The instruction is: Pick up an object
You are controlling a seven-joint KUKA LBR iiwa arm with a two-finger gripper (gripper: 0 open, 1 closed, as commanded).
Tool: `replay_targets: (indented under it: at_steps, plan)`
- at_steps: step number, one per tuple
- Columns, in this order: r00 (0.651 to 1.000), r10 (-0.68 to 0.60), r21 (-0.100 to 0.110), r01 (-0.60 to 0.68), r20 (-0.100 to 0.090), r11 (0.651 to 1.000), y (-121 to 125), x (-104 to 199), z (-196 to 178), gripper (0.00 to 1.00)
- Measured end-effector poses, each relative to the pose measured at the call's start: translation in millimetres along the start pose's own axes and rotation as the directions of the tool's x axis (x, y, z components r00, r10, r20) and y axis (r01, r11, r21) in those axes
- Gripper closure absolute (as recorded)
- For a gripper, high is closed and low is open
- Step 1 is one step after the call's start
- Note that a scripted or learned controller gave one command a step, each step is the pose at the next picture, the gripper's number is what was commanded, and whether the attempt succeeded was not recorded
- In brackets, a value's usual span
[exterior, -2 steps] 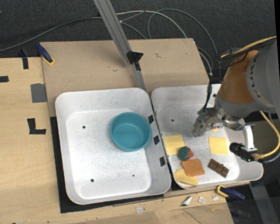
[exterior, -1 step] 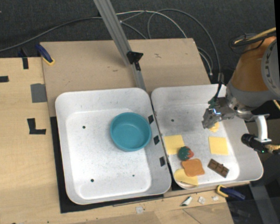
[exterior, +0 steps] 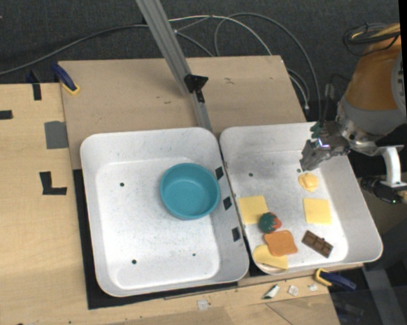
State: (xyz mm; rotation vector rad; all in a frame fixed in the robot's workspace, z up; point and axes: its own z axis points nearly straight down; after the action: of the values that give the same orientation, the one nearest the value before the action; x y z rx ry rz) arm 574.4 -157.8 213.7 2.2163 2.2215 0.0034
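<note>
Just right of centre in the frame, the gripper (exterior: 310,158) hung over the upper right part of the right bin (exterior: 272,140), with the grey arm (exterior: 374,103) and its orange band reaching in from the right edge. Whether its fingers were apart or together could not be told, since they showed as one dark, blurred tip. Directly below that tip in the picture lay a small yellow piece (exterior: 308,181), close under the fingers but not visibly between them. Lower in the same bin sat a pale yellow square (exterior: 317,211), and below it, toward the bin's lower right corner, a brown chocolate-like bar (exterior: 316,243) lay at a slant. Toward the bin's left side another yellow square (exterior: 253,208) touched a green and red ball-like toy (exterior: 268,222), which sat just above an orange slab (exterior: 281,243); a pale yellow wedge (exterior: 269,260) peeked out beneath that slab at the bin's lower edge. The left bin (exterior: 124,220) held a teal bowl (exterior: 189,190), upright, near its right wall. A grey pole (exterior: 170,49) slanted down from the top of the frame to the gap between the bins.
</note>
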Motion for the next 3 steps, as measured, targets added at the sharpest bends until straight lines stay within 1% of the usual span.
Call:
replay_targets:
  at_steps: [1, 2, 3]
  plan:
    - [1.000, 0.001, 0.005, -0.001, -0.001, 1.000, 0.0, 0.4, 0.5, 1.00]
    - [1.000, -0.004, 0.006, 0.004, -0.002, 1.000, 4.7, 55.1, 6.6, 1.00]
    - [1.000, -0.006, 0.004, 0.006, -0.003, 1.000, 5.4, 110.7, -8.0, 1.00]
